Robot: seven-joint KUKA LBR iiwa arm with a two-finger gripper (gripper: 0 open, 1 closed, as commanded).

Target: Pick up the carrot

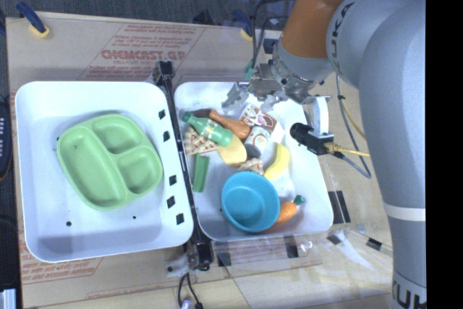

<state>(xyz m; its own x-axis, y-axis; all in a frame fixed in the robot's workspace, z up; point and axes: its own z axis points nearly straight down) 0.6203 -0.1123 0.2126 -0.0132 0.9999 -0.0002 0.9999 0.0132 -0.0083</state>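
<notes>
The carrot (288, 212) is orange with a green top. It lies at the near right of the right bin (318, 177), partly tucked under the blue bowl (249, 201). My gripper (249, 96) hangs over the far part of that bin, above an orange-brown sausage-like piece (231, 124) and a small printed packet (259, 119). It is well away from the carrot. The gripper is open and its fingers hold nothing.
The right bin also holds a green bottle (206, 128), a yellow banana (278, 161), a pale yellow wedge (231, 153), a waffle piece (197, 145) and a green stick (200, 174). A green divided plate (108, 159) sits in the left bin (36, 228).
</notes>
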